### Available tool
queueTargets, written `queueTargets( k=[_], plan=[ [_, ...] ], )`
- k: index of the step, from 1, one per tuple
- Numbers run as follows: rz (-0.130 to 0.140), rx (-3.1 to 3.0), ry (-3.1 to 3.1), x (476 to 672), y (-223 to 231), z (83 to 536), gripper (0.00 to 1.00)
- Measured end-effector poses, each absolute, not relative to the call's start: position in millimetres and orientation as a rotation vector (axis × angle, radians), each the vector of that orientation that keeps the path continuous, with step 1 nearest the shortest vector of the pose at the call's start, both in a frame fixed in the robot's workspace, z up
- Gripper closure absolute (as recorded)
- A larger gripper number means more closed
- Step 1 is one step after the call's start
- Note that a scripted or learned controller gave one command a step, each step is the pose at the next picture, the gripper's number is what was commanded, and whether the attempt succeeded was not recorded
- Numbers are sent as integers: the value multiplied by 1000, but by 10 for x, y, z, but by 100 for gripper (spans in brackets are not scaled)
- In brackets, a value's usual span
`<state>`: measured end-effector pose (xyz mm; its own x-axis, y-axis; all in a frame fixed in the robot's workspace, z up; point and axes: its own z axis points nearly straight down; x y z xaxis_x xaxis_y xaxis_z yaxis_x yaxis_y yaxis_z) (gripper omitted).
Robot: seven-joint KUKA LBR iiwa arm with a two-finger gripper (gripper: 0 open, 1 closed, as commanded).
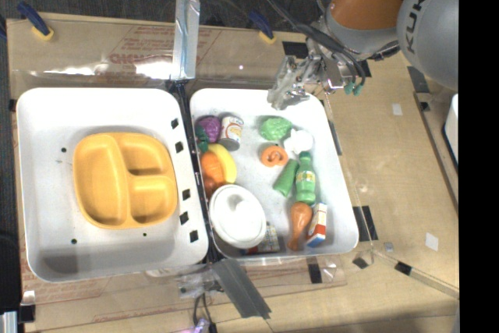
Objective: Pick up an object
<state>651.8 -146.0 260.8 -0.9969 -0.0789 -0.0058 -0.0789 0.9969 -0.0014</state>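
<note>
- We see the gripper (290, 93) hovering over the far rim of the right bin (337, 168), its fingers apart and with nothing between them.
- The nearest candidates lie just below it: a green leafy toy (274, 127), a white piece (299, 141) and an orange ring (272, 156).
- Risk: we judge the bin wall close enough that a straight descent could catch a finger on the rim.
- Risk: the toys are crowded. The green bottle (306, 177) touches a green cone (285, 179), so closing on one may nudge or pinch its neighbour.
- Risk: rounded, glossy plastic shapes may squirt out of a narrow grip.
- The white bowl (236, 214) looks too wide to grasp.
- The left bin (39, 168) holds a yellow tray (125, 177), well apart from the gripper.
</note>
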Motion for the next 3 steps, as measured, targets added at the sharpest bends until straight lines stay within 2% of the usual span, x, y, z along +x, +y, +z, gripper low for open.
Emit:
queueTargets(
  k=[1, 2, 3],
  plan=[
    [-4, -128, 3128, 6531, -1456, 2725, 100],
    [-4, -195, 3133, 6569, -2122, 2623, 100],
    [-1, -173, 3136, 6579, -1748, 2675, 100]
  ],
)
